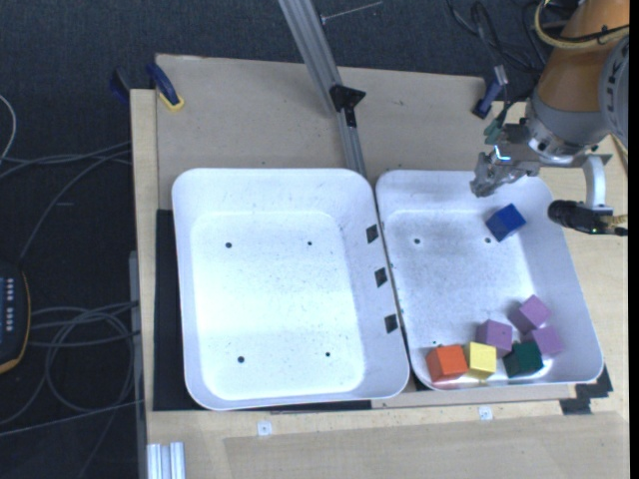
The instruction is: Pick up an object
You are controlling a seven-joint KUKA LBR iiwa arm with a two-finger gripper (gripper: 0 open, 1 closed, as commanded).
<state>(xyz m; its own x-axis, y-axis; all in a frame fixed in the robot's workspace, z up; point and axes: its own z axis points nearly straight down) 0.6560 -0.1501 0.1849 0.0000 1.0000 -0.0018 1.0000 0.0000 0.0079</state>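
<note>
Just below hand point(496, 180): blue cube point(505, 221), tilted, right bin point(419, 208).

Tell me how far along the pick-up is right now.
Nothing looks picked up yet. The gripper hangs over the far end of the right bin, just above and left of the blue block, which lies on the bin floor. In hand: the approach toward that block. Left: closing on a block and lifting it. The other blocks sit clustered in the bin's near corner.
</note>
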